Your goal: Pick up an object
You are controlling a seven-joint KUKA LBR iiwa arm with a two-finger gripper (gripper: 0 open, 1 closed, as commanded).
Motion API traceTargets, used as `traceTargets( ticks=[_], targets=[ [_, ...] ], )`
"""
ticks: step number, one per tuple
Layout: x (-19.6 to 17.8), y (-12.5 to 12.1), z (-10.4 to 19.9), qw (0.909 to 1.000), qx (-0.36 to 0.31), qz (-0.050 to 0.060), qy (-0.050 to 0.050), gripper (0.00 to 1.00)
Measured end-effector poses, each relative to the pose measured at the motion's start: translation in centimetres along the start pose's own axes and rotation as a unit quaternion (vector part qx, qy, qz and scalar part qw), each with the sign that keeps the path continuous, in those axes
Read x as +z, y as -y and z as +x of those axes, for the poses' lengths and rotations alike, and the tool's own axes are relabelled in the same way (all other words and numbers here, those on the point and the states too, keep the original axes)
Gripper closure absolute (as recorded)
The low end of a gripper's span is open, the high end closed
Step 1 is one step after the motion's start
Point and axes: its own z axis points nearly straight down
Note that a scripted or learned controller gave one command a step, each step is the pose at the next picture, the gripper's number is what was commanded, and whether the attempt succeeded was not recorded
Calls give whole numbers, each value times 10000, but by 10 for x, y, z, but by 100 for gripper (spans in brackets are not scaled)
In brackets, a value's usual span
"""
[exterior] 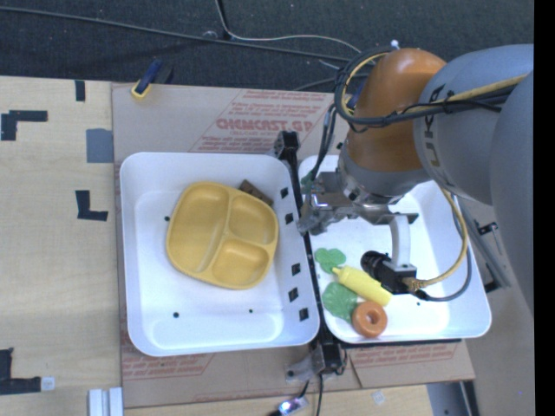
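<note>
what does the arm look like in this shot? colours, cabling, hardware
Grey arm with a rounded orange band above the wrist. Black and yellow cables loop around the band, and one trails down into the right bin. Below the band sits a metallic gripper assembly. A small black block hangs at the cable's end.

You're looking down on the gripper [323, 217], hanging low at the near-left edge of the right bin [464, 315] by the divider. Just below it lie a small green piece [329, 257], a yellow corn cob [362, 284], a larger green piece [339, 299] and an orange ring [370, 319], clustered together. To its left, in the left bin [139, 232], a yellow divided plate [223, 234] rests.
</note>
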Motion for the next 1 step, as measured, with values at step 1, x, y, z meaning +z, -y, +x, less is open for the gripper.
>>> traceTargets(
  ticks=[1],
  targets=[
    [11,-11,58,10000,-4,-8,1,100]
  ],
)
